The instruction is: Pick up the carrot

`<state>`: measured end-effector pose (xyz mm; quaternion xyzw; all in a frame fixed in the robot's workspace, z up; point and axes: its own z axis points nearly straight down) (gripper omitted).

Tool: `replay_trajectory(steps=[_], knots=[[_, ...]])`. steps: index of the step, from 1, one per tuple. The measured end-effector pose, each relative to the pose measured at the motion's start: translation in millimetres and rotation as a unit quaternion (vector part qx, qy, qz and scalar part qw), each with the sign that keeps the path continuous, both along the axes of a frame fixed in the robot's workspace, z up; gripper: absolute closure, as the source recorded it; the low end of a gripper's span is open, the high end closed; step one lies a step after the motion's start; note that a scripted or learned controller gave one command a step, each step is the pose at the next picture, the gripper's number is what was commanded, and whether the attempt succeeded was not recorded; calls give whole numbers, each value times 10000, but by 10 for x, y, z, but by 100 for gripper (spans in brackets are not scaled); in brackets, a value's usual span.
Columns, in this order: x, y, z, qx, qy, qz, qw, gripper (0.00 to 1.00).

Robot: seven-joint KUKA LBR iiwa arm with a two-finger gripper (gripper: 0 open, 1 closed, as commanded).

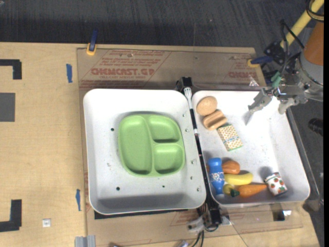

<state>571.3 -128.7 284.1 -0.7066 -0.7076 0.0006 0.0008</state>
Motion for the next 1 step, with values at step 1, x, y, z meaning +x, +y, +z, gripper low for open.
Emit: replay_trajectory(steps=[1], knots=[[-710, -16, -927, 17, 20, 1554, 9878, 0]])
